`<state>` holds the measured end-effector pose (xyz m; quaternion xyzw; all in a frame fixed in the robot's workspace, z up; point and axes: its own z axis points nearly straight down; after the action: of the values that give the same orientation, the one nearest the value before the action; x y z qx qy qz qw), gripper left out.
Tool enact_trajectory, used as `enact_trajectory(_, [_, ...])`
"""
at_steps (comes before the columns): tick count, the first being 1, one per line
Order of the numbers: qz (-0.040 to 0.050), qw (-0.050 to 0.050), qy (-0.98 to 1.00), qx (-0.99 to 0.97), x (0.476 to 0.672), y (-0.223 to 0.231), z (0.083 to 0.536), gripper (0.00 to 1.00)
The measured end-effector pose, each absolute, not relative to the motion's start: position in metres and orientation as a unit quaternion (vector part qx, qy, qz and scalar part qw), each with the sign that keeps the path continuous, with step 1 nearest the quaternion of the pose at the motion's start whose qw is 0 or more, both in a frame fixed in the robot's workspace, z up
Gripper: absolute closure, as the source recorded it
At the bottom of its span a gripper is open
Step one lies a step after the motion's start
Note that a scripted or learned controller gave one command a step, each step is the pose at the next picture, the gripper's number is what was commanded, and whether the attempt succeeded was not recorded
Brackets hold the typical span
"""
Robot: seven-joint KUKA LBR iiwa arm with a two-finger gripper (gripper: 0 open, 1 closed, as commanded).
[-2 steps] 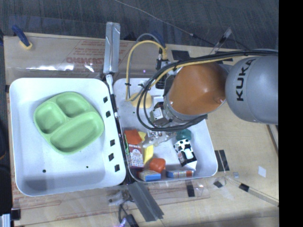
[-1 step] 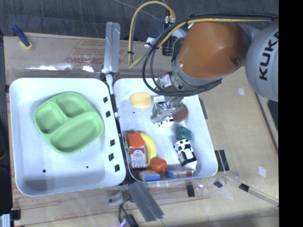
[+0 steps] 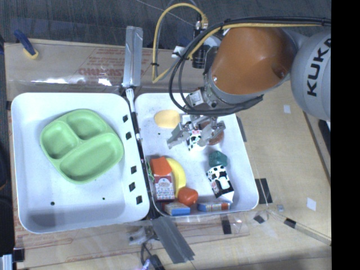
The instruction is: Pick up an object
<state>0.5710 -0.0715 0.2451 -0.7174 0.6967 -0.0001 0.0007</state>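
The gripper (image 3: 196, 135) hangs over the right bin (image 3: 247, 167), fingers spread — a small black-and-white cow-patterned object (image 3: 195, 140) sits between them, though whether it is gripped or lifted I cannot tell. A yellow lemon-like piece (image 3: 167, 118) lies just beside, toward the left bin (image 3: 22, 151).

The grey arm (image 3: 318, 75) carries large black letters, of which "KUK" can be read at its right side. Faint red print lies on the clear sheet (image 3: 104, 66) behind the bins, too blurred to read. The red carton (image 3: 163, 185) bears a label too small to make out.
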Motion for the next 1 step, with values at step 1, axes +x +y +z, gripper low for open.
enact_trajectory(1, [0.0038, -0.002, 0.667, -0.745, 0.5195, -0.0887, 0.1628, 0.0])
